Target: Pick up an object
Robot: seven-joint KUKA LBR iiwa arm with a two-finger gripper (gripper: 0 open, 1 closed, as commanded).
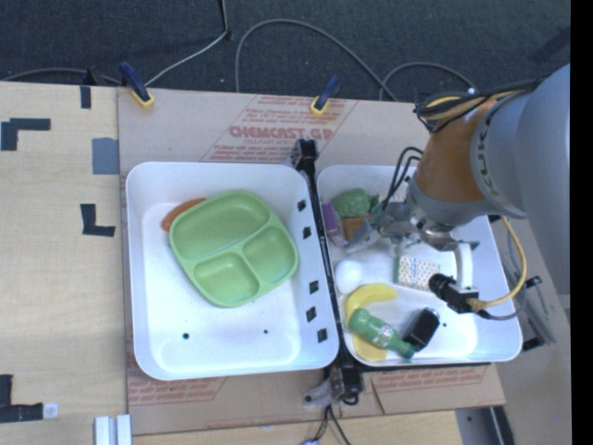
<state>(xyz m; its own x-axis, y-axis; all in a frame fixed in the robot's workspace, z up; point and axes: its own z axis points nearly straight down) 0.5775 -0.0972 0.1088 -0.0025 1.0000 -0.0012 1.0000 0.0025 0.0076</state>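
Note:
My gripper [382,224] is low in the right bin [496,341], at its upper middle, just right of a green leafy object [352,202]. Around it lie a white ball [349,274], a speckled pad [417,270], a yellow curved piece [372,297], a green bottle [382,334] and a small black object [423,327]. A purple strip [330,219] lies along the bin's left wall. Nothing is visibly held.
The left bin [148,341] holds a green divided plate [233,247] with an orange object [178,213] partly under its upper left edge. The arm's orange band [454,160] and grey body cover the right bin's upper right. A black divider [315,248] separates the bins.

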